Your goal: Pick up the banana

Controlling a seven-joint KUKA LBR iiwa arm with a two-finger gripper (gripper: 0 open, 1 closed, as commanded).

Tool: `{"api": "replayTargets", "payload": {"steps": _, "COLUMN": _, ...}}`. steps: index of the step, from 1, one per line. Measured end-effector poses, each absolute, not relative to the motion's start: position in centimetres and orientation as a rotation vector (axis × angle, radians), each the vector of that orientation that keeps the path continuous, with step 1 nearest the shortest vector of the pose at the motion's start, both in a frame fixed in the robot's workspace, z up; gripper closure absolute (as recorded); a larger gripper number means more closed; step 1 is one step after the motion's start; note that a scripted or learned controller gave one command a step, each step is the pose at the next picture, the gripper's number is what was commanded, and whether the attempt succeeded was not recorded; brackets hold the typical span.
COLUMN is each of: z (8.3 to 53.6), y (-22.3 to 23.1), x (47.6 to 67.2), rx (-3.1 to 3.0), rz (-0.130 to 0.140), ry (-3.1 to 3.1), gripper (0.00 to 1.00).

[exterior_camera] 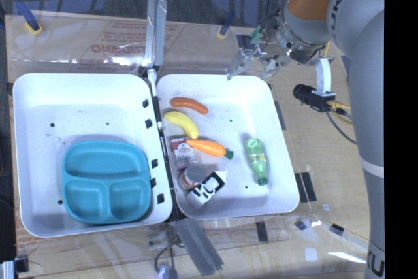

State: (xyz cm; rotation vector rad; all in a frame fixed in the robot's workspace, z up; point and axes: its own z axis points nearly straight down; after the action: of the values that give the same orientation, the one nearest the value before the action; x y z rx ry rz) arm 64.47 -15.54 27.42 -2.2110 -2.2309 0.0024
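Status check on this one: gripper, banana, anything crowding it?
Gripper above right bin's far rim, holding nothing. Banana lies in right bin, untouched. Sausage just beyond it, carrot at its near end.

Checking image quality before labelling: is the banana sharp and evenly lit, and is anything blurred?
Camera view: the banana is sharp enough and evenly lit, with only a soft shadow; the white bin around it is bright but not blown out; the pincer looks slightly soft at its tips.

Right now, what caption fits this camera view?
Robot gripper poised above the right bin's far edge, banana lying untouched beside a carrot.
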Motion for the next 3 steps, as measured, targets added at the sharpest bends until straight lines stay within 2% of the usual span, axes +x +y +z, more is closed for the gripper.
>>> {"api": "replayTargets", "payload": {"steps": 1, "z": 19.1, "y": -5.5, "x": 65.7, "rx": -2.448, "rz": 0.003, "ry": -1.965, "gripper": 0.00}}
{"api": "replayTargets", "payload": {"steps": 2, "z": 9.1, "y": -10.1, "x": 60.3, "rx": -2.342, "rz": 0.004, "ry": -2.091, "gripper": 0.00}}
{"api": "replayTargets", "payload": {"steps": 3, "z": 10.1, "y": -10.1, "x": 60.4, "rx": -2.338, "rz": 0.004, "ry": -2.096, "gripper": 1.00}}
